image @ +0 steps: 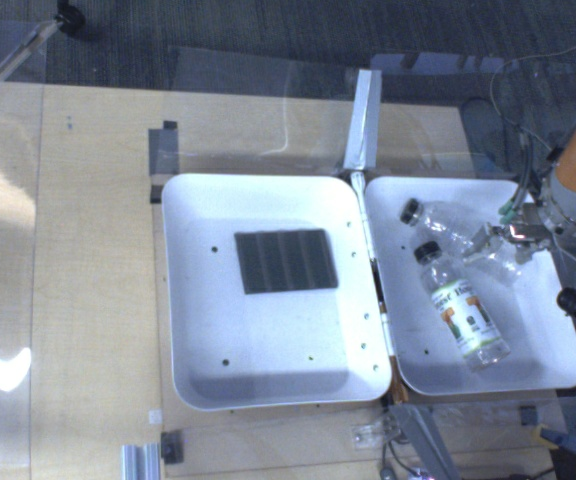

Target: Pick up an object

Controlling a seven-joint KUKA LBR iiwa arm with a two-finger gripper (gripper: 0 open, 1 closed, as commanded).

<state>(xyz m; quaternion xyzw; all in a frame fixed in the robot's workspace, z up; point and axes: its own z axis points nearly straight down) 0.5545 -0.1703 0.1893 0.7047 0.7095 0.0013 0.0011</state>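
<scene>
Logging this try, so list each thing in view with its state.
Labelled bottle: lying on its side in the right bin, cap on.
Clear bottle: lying down, cap on, by the claw.
Dark ridged pad: flat in the left bin.

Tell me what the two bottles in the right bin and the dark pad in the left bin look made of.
Labelled bottle: probably clear glossy plastic; the bin shows through it, and it has a dark cap and a paper-like label. Second bottle: the same see-through, shiny look. Dark pad: matte grey, ribbed, likely rubber or foam; the material is uncertain.
</scene>
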